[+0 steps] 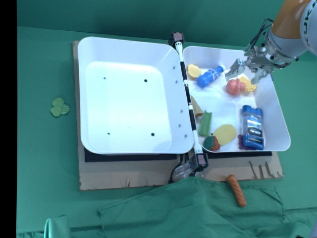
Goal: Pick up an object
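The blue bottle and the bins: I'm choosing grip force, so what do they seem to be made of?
The blue bottle looks like glossy hard plastic, probably a toy: saturated colour, pale highlights, white cap. The left bin and right bin look like smooth moulded white plastic, with rounded corners and sheen, though thin coated metal can't be ruled out.

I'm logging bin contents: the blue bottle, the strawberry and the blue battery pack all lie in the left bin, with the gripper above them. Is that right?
Not quite: the bin is wrong. The camera view shows the blue bottle, the strawberry and the blue battery pack in the right bin, not the left. The gripper is above that bin.
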You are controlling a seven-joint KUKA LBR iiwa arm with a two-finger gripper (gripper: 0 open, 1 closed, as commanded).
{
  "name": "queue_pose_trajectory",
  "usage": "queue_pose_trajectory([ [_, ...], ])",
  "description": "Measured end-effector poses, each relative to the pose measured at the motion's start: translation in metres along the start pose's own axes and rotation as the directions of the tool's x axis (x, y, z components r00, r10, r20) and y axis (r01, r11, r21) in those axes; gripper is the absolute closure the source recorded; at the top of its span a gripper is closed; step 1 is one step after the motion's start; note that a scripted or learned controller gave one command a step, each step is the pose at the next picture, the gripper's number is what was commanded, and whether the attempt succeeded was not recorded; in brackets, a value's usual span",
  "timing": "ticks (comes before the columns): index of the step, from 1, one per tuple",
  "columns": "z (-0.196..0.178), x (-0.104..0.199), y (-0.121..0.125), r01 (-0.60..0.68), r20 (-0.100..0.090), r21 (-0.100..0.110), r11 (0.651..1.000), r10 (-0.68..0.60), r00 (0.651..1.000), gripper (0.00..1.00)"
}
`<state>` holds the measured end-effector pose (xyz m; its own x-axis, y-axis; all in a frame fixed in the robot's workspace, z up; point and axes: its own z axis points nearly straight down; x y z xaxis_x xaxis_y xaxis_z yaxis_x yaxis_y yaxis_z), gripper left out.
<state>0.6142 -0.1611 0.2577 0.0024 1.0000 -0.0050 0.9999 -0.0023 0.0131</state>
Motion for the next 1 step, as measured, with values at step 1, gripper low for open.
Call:
queue_pose_trajectory([
  [1, 0.0643, 0.0022, -0.0155, -0.001, -0.001, 0.003, 1.0, 0.001, 1.0, 0.0],
])
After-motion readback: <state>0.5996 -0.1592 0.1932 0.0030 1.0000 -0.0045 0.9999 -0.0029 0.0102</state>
